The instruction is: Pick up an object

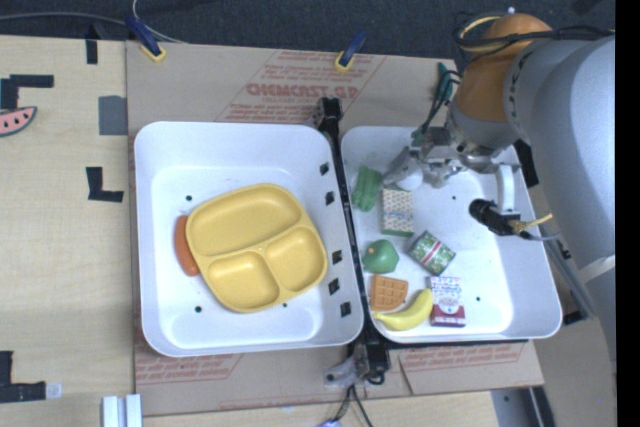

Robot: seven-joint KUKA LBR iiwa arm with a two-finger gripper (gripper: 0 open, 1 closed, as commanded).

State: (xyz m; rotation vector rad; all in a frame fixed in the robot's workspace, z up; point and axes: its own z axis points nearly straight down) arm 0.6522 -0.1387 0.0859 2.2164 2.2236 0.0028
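One hand (425,170) above patterned box (397,211), nearby

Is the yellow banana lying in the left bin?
No, the yellow banana lies in the right white bin, beside the waffle-patterned orange square.

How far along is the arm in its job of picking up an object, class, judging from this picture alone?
Done: the arm has reached into the right bin, with the gripper low over its upper part, near the pale green block. In hand: nothing is visibly held. Left: a grasp and lift. The banana, green apple, waffle and small can lie in the bin, and the yellow tray sits in the left bin.
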